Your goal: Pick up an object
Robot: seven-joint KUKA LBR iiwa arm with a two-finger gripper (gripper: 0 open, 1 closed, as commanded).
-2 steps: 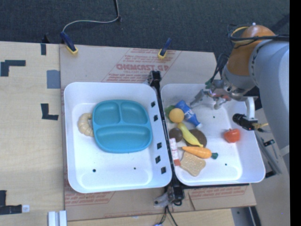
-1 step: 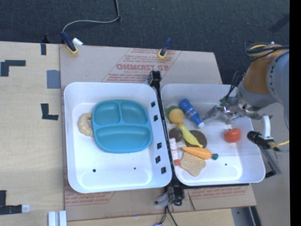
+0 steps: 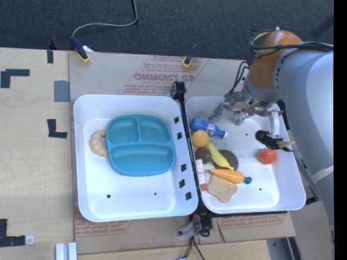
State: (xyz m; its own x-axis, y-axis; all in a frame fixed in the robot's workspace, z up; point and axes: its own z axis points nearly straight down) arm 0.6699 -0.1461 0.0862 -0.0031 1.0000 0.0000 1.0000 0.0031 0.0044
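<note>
Hand [image 3: 238, 111] hovers low over right bin [image 3: 282, 196]; its grip state unclear.

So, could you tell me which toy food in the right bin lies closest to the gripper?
The blue bottle, just left of the gripper; the others lie lower.

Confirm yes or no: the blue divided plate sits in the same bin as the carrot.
No: the blue divided plate lies in the left bin, while the carrot lies in the right bin.
</note>
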